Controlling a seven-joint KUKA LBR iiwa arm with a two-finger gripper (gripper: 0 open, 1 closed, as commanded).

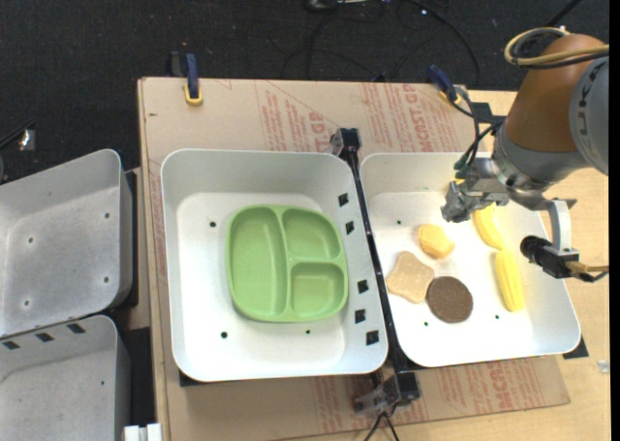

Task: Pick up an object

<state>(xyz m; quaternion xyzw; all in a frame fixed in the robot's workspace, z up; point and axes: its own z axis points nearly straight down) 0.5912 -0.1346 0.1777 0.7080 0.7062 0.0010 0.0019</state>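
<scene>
The right bin (557, 332) holds several food toys. Near its middle lie an orange-yellow chunk (435, 240), a tan toast slice (411, 277) and a brown round patty (449, 299). A yellow banana (488, 227) and a yellow corn cob (509, 280) lie further right. My gripper (459, 204) hangs low over the bin's back part, just left of the banana and a little above and right of the orange-yellow chunk. The view shows nothing held in it.
The left bin (184, 236) carries a green divided plate (288, 263). A black ridge (366, 245) separates the two bins. The grey and orange arm (552, 119) covers the right bin's back right corner. Grey trays (58, 236) sit off the bench at the left.
</scene>
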